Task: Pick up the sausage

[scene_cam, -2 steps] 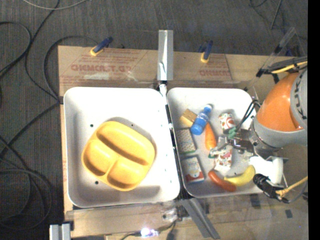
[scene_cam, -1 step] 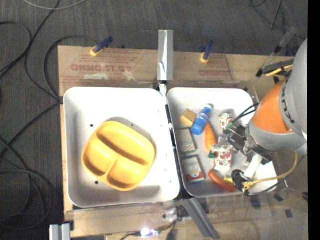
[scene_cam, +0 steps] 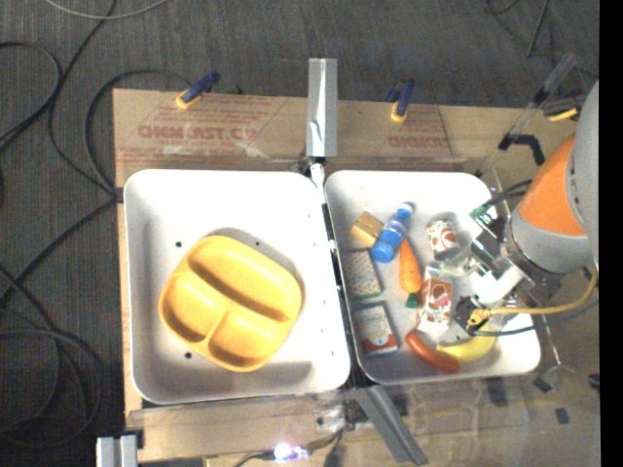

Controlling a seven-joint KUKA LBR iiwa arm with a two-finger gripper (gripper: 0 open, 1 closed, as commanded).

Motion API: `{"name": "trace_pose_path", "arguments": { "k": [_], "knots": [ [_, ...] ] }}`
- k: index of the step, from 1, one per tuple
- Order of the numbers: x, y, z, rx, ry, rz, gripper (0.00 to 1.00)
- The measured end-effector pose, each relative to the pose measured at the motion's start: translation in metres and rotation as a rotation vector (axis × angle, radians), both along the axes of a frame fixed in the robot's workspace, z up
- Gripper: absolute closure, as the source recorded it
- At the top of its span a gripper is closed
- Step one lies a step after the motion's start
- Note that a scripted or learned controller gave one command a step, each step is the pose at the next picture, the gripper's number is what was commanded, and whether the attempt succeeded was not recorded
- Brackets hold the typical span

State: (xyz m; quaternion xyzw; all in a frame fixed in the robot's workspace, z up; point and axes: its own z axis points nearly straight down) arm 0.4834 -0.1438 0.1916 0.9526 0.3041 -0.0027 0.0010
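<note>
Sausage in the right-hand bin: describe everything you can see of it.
The sausage is a short, smooth, red-orange roll with rounded ends, glossy like a plastic toy. It lies flat on the floor of the right bin, close to the front wall, slanted with its left end higher in the view. Its right end meets a yellow banana. A red-and-white packet lies just behind it; whether they touch is unclear.

light: even, fairly bright | glare: mild on white bins [scene_cam: 146, 224] | shadows: soft | focus: slightly soft, perhaps compression
</note>
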Motion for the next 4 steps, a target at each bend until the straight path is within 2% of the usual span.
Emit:
{"name": "trace_pose_path", "arguments": {
  "k": [1,2,3,4],
  "knots": [
    [-0.001,0.018,-0.080,0.001,0.002,-0.151,0.00],
    [-0.001,-0.046,-0.021,0.001,0.001,-0.164,0.00],
    [0.000,-0.054,0.026,0.000,0.000,-0.227,0.00],
    [0.004,-0.050,-0.069,0.001,-0.016,-0.090,0.00]
  ]
}}
